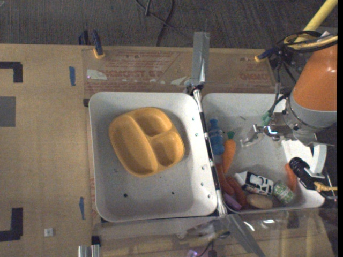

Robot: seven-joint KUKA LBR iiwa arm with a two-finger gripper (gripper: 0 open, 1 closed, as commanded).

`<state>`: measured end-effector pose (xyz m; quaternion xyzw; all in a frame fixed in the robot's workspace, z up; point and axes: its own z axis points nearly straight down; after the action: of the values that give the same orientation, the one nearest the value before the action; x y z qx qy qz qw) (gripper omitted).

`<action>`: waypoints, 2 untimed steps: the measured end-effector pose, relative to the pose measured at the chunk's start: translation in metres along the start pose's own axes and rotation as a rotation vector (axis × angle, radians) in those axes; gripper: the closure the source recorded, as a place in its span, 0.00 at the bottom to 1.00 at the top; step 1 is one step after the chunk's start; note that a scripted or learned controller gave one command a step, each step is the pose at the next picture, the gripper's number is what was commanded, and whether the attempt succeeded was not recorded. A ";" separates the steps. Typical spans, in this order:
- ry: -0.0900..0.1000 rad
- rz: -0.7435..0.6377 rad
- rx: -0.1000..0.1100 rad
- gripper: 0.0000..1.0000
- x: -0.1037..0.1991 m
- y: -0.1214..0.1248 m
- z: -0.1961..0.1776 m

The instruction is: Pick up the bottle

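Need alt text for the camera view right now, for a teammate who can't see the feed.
The claw hangs over the right bin, apart from the blue bottle lying along that bin's left wall beside a carrot. More small items crowd the bin's near edge. The left bin holds a yellow divided dish.

A pale wooden counter (48,159) fills most of the view, marked with black corner brackets (12,71) at its left edge and short strips of blue tape (72,75). Beyond its far edge lies a dark grey carpeted floor (64,9), where black cables (153,1) loop. A blue and yellow clamp (94,40) grips the counter's far edge. Light is even and soft.
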<state>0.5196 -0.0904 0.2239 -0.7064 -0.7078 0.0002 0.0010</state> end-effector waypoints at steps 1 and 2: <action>-0.001 -0.041 -0.001 0.00 -0.057 0.002 0.089; -0.002 -0.039 -0.004 1.00 -0.057 0.003 0.079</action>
<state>0.5227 -0.1477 0.1450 -0.6925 -0.7215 -0.0008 -0.0011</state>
